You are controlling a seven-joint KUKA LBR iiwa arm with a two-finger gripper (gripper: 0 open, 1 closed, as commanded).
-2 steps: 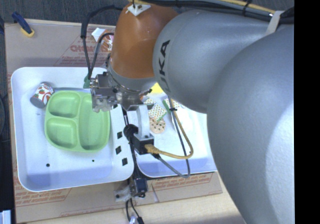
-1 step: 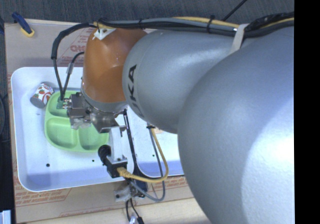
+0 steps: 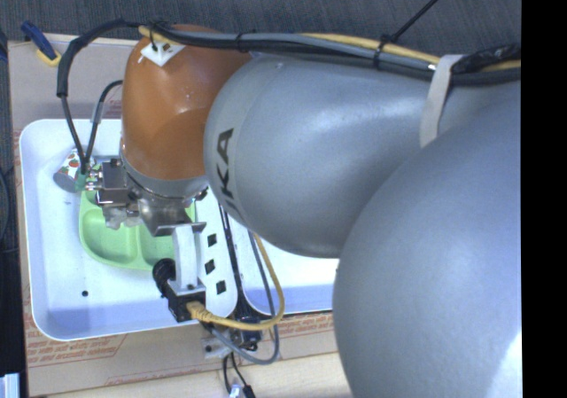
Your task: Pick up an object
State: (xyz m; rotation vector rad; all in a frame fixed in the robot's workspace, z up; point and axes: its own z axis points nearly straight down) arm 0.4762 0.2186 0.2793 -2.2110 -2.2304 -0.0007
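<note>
Seemingly, the hand (image 3: 133, 210), its grip state impossible to tell under the arm (image 3: 292, 148), sits over a green object (image 3: 111, 241) in the white bin (image 3: 44, 210); an off-centre closure might let the smooth plastic slip.

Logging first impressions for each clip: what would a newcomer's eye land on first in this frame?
The big grey arm takes up the right and centre of the view, with its orange band bulging over the left white bin. Below the band, the wrist hardware sits above a light green object lying in that bin. Black and yellow cables run along the arm's top edge.
</note>
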